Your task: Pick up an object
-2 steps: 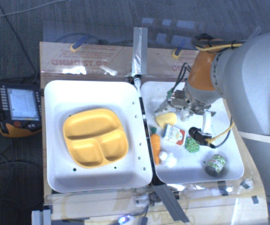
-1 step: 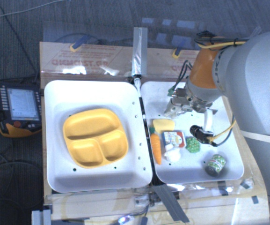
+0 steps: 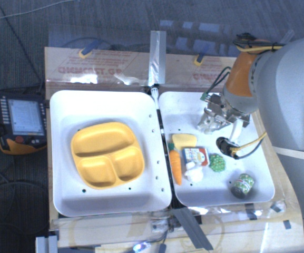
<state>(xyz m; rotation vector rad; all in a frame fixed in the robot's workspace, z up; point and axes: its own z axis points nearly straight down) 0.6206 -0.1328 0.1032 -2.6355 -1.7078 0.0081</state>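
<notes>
Two white bins sit side by side on the bench. The left bin (image 3: 57, 157) holds a yellow tray (image 3: 108, 154) with three compartments, lying flat near the middle. The gripper (image 3: 211, 123) hangs over the upper part of the right bin (image 3: 262, 191), above bare white floor. From this angle I cannot tell how far open it is or whether it has hold of anything. The things to pick lie in the lower half of that bin, apart from the gripper. A pale yellow block (image 3: 184, 140) lies nearest to it, with a red and white packet (image 3: 195, 155) just below. An orange carrot (image 3: 175, 167) lies along the bin's left wall. A small white piece (image 3: 194, 175) touches the packet's lower edge. A green knobbly lump (image 3: 217, 164) sits just right of the packet, and a small can (image 3: 242, 185) with a green label lies near the lower right corner.
</notes>
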